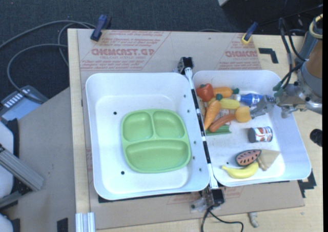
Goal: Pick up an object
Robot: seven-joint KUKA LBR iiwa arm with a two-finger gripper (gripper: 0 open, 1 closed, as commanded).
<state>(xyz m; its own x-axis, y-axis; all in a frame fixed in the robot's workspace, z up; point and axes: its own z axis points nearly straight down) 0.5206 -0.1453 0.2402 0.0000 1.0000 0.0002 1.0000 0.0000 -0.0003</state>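
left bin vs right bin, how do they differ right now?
The left bin holds one thing, a green divided plate lying flat at its middle; the right bin holds many small items, among them a banana, a can and a carrot. The gripper is over the right bin, away from the left bin. Both bins are shallow, white and side by side.

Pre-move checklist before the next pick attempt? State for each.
1. End effector over the right bin: ok.
2. Something held between its fingers: cannot tell.
3. Pick targets in the right bin: ok, banana, can, carrot and others.
4. Can free of neighbours: ok, lies apart.
5. Veg pile by the divider uncluttered: not ok, items touch.
6. Green tray in left bin, away from the arm: ok.
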